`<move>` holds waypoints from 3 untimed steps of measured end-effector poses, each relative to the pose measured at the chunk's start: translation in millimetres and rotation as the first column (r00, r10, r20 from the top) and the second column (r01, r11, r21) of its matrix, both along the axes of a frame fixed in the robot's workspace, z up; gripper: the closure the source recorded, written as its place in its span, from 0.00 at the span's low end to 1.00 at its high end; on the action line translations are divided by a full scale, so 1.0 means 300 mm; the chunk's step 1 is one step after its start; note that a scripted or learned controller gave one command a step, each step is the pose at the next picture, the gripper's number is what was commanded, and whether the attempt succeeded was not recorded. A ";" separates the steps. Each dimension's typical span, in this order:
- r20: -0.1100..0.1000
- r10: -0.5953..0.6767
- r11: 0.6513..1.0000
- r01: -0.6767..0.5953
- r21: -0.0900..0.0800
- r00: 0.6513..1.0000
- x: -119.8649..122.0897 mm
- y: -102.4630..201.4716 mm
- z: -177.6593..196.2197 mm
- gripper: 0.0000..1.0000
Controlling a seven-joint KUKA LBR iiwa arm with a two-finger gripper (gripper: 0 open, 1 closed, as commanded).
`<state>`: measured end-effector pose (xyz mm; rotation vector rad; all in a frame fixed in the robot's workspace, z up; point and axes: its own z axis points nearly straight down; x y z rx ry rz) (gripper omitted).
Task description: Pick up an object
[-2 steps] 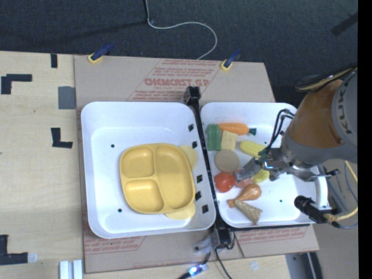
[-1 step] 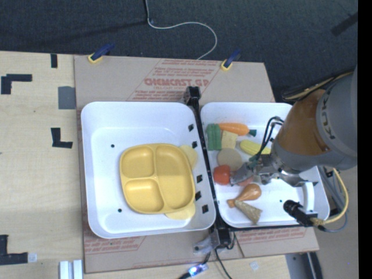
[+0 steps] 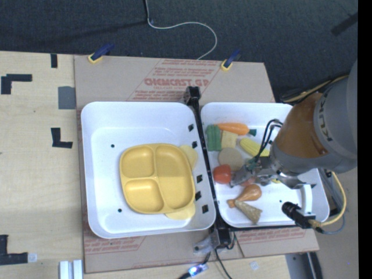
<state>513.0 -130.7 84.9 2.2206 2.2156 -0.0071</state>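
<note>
Grey fingers of the gripper (image 3: 239, 178) hover low over the right white bin's (image 3: 264, 220) middle, perhaps slightly spread, I cannot tell, just beside a round red plastic tomato (image 3: 222, 173).

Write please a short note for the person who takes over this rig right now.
Hand: low in the right bin, among the toy food, beside the red tomato. Whether it is open or shut cannot be told.
Things: orange carrot, corn, green piece and chicken leg lie in the right bin. Yellow divided plate sits in the left bin.
Done: nothing is seen lifted.
Left: grasp one item and raise it.
</note>
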 end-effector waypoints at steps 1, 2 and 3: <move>0.000 0.001 1.000 -0.001 0.003 1.000 0.000 0.005 0.035 1.00; 0.001 0.001 1.000 -0.001 0.006 1.000 -0.024 -0.018 0.200 1.00; 0.002 0.004 1.000 -0.004 0.006 1.000 -0.029 0.005 0.399 1.00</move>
